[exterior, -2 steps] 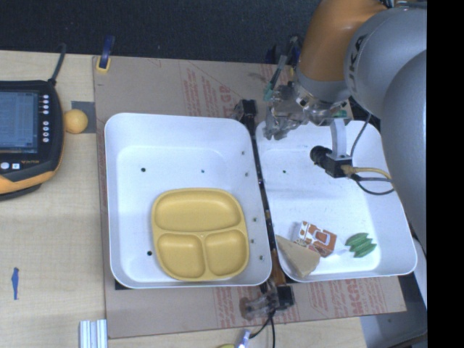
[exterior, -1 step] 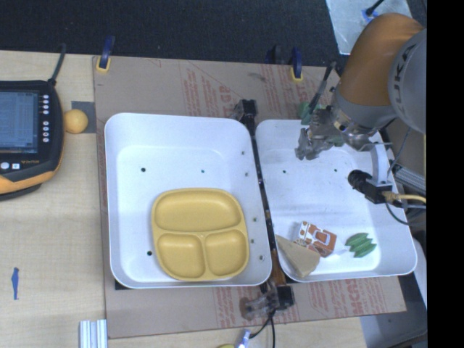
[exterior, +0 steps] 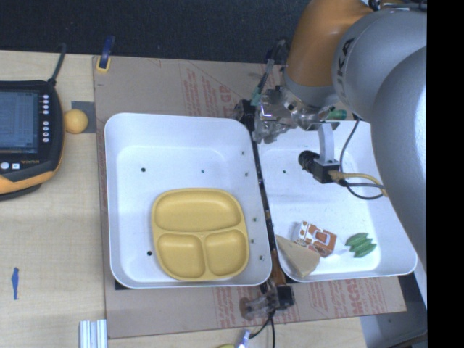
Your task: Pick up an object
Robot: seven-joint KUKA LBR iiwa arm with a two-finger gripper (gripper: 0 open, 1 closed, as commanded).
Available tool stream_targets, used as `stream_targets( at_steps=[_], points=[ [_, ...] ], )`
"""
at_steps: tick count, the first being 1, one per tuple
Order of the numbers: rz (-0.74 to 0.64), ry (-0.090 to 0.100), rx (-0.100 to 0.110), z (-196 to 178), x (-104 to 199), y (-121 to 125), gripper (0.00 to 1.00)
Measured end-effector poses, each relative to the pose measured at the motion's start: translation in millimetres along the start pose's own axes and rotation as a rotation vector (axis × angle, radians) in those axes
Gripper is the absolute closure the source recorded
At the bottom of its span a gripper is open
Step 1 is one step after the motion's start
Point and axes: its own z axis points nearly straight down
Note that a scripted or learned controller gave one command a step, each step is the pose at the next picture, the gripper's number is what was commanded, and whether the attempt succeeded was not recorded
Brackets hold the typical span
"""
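Observation:
My gripper hangs over the far left corner of the right bin, close to the wall shared by the two bins. Three small things lie at that bin's near edge, well apart from the gripper: a tan wedge-shaped piece, a small orange and white box and a green leafy piece. A yellow three-compartment plate lies in the near half of the left bin. The grey arm with its orange band covers the right bin's far right part.
A black camera unit with a cable hangs off the wrist over the right bin's middle. A handheld control pendant and a yellow ball lie on the bench left of the bins. Cardboard lies under both bins.

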Motion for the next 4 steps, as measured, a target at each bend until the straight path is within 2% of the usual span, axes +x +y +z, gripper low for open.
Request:
stream_targets(
  at_steps=[1,2,3,4],
  points=[
    [0.006,0.0,-0.001,-34.5,-74.2,-10.4,1.0],
    [0.005,0.001,-0.001,-34.2,-73.7,-10.5,0.0],
    [0.0,0.0,0.002,0.4,-73.2,4.6,0.0],
    [0.001,0.0,-0.002,-0.3,-72.3,9.0,0.0]
  ],
)
